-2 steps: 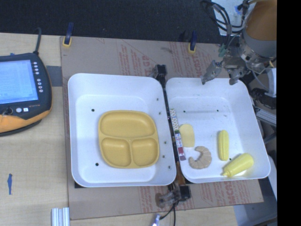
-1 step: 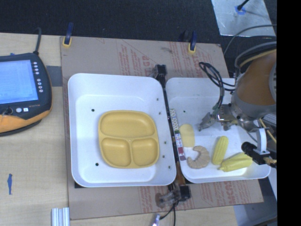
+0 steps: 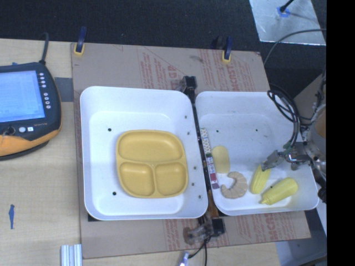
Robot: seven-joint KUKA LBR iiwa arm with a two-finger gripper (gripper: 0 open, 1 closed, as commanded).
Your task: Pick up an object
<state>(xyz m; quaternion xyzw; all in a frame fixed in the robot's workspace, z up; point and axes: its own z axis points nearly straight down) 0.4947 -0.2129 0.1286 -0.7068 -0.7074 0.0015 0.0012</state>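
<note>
I see my jaws (image 3: 275, 160) open just above a yellow corn (image 3: 259, 179) near the right bin's (image 3: 238, 101) right edge.

A grey handheld touchscreen pendant with an orange underside (image 3: 25, 108) lies on the wooden desk (image 3: 39, 204), beside brown cardboard sheeting (image 3: 150, 65).

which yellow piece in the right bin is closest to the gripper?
The small corn cob, directly below the gripper; the bigger cob lies lower right, the pale piece far left.
</note>
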